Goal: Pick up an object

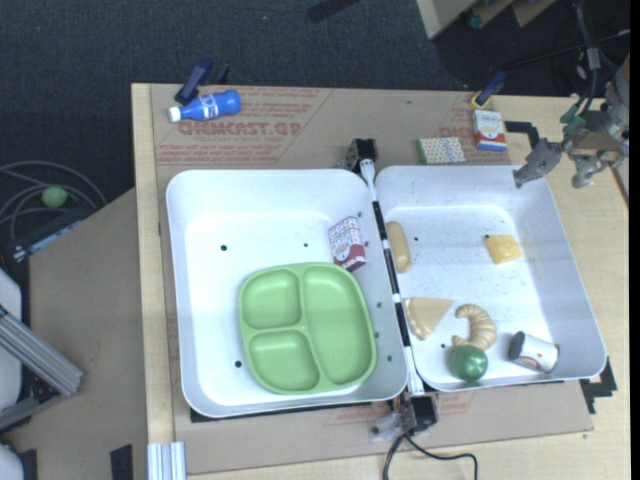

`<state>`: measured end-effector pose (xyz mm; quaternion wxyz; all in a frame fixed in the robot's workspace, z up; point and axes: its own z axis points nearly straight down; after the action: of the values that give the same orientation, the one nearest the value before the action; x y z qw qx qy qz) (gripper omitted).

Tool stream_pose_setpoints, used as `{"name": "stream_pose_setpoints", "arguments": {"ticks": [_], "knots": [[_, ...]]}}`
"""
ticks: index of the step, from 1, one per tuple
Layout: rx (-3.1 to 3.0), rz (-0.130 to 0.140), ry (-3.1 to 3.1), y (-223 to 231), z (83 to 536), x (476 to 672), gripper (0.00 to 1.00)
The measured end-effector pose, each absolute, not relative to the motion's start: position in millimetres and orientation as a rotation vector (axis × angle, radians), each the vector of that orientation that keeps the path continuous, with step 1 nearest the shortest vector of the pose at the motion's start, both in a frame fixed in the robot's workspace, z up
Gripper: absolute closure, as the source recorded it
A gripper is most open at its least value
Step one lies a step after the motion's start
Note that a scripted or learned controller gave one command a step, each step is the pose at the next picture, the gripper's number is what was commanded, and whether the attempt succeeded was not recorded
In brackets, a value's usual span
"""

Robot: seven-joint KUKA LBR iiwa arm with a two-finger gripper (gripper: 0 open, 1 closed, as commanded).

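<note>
My gripper (555, 173) hangs over the far right corner of the right bin (560, 228), open, with nothing between its fingers. Inside that bin lie a tan bread roll (399, 246) by the left wall, a yellow block (503, 249), a pale wedge (428, 315), a croissant (477, 323), a green ball (467, 363) and a small can (533, 351) on its side. The yellow block is the nearest of them and sits well below and left of the gripper. The left bin (200, 228) holds a green divided plate (305, 328) and a small red and white carton (347, 243).
On the bench behind the bins lie a blue and white bottle (205, 106), a patterned card (442, 150) and a small box (489, 130). A black clamp (362, 153) sits where the two bins meet. Cables and a green ball (53, 197) lie on the floor to the left.
</note>
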<state>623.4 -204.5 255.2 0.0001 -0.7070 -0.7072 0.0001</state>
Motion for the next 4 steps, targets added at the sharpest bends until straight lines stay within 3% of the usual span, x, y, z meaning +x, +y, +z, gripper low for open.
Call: {"name": "stream_pose_setpoints", "arguments": {"ticks": [1,2,3,4], "knots": [[-2.212,-0.002,-2.217,-220.2,101.8,593.7,0.00],[-2.209,-0.011,-2.221,-217.5,84.4,613.2,0.00],[-2.212,-0.015,-2.229,-217.7,97.5,615.4,1.00],[-2.222,-0.002,-2.224,-185.7,181.5,586.7,1.00]]}}
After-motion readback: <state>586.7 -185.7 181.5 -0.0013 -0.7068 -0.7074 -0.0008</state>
